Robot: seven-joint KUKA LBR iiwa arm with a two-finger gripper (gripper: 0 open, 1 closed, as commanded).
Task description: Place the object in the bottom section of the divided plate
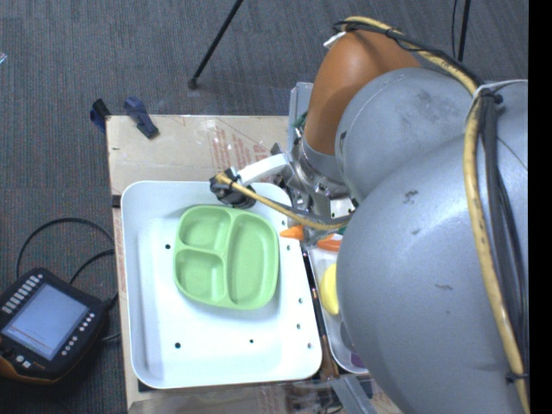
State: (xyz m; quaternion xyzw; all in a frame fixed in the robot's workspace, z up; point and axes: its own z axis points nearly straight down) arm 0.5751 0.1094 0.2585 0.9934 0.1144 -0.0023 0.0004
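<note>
A light green divided plate (228, 256) lies in the left white bin (216, 352), with two small sections on its left and one long section on its right; all three look bare. My gripper (316, 207) hangs over the seam between the two bins, just right of the plate's upper right corner, largely covered by the grey arm. An orange object (293, 231) pokes out just below it at the bin edge. A yellow object (329, 288) lies in the right bin, partly under the arm.
The arm's big grey body (431, 257) covers most of the right bin. A yellow cable (259, 198) and a black fitting (227, 188) reach over the left bin's top edge. A teach pendant (47, 322) lies on the floor at left.
</note>
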